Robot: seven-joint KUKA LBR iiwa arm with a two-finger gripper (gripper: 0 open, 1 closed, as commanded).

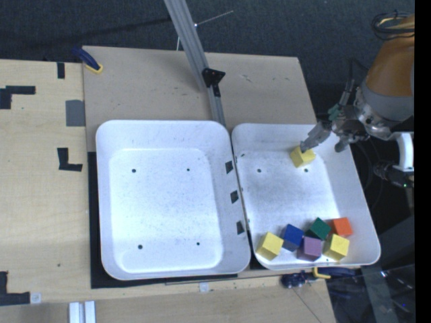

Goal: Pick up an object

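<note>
A yellow cube point(302, 157) lies in the upper part of the right white bin point(269, 200), near its far right side. My gripper point(320, 144) reaches in over the bin's right rim and ends right at the cube's upper right edge. At this slant I cannot make out whether it touches the cube. Several more cubes are clustered at the bin's near right corner: yellow point(270, 245), blue point(292, 236), purple point(312, 247), green point(319, 228), orange point(342, 227) and another yellow point(337, 247).
The left white bin point(161, 200) stands beside the right one. A grey slanted pole point(195, 46) with a black clamp rises behind the bins. The arm's orange band point(394, 66) hangs over the bench's right edge.
</note>
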